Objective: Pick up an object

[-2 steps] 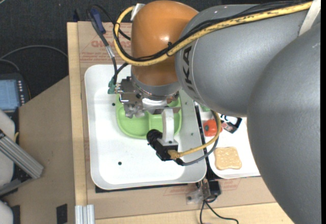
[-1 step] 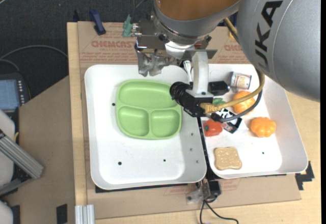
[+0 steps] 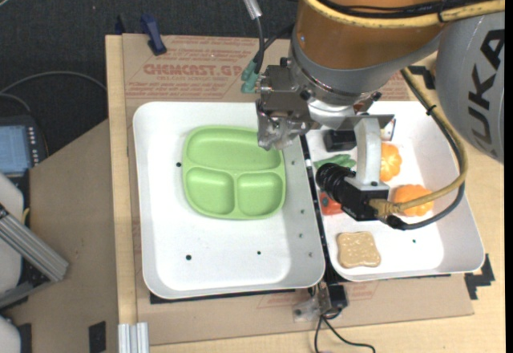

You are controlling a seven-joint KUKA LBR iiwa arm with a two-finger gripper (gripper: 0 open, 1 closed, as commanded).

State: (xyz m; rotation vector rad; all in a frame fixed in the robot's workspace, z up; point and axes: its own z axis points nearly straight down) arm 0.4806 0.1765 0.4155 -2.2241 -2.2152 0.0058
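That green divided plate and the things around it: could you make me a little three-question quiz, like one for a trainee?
1. True or false: the green divided plate lies in the left bin.
2. How many compartments does the plate have?
3. Which lies nearest the right bin's front edge: A) the slice of toast, B) the orange fruit, C) the plate?

Key: 1 true; 2 three; 3 A.

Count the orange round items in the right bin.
2: one orange item beside the white hand part, another lower right, near the bin's middle. The arm covers part of this bin, so more may be hidden.
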